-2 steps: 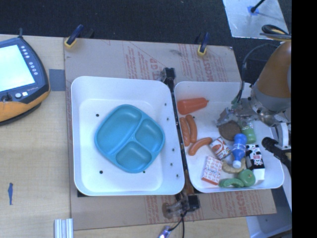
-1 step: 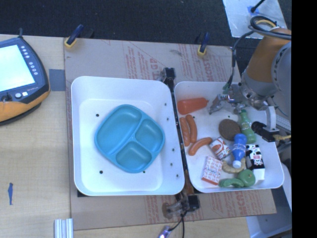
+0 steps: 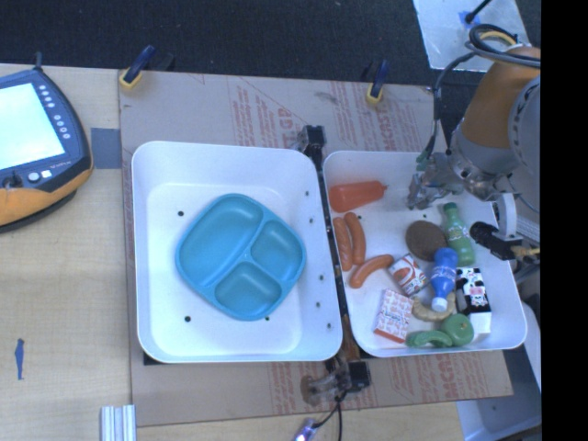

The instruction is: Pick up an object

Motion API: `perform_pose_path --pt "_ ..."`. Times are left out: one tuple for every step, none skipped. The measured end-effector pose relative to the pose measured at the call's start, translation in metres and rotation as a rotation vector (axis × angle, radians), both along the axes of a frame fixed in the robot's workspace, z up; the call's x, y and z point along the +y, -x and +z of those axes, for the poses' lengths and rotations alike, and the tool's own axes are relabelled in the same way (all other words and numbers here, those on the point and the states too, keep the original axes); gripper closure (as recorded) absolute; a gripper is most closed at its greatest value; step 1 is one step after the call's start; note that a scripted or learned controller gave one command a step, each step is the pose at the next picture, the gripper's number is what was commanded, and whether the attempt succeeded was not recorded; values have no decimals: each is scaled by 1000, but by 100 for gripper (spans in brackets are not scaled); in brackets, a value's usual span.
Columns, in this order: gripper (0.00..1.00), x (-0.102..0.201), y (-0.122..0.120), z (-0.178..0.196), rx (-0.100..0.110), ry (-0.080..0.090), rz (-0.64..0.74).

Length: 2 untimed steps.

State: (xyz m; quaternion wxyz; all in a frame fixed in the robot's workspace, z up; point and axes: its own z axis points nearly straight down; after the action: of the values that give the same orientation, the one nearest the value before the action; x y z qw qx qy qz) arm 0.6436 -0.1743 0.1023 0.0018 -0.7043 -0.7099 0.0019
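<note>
The right bin holds an orange carrot-like piece, sausages, another sausage, a brown oval, a green bottle, a blue bottle, a red-and-white packet, a cow-patterned carton and a green curved toy. My gripper hangs over the bin's upper right part, just above the brown oval and left of the green bottle. Nothing shows between its fingers.
The left bin holds a blue divided plate. A tablet-like pendant lies on the bench at far left. Clamps sit along the board's far edge. The arm fills the right side above the bin.
</note>
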Motion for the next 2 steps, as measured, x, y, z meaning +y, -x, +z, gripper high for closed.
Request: perform_pose_path --pt "0 0 0 0 0 0 1" --pt "0 10 -13 -10 -3 0 -4"
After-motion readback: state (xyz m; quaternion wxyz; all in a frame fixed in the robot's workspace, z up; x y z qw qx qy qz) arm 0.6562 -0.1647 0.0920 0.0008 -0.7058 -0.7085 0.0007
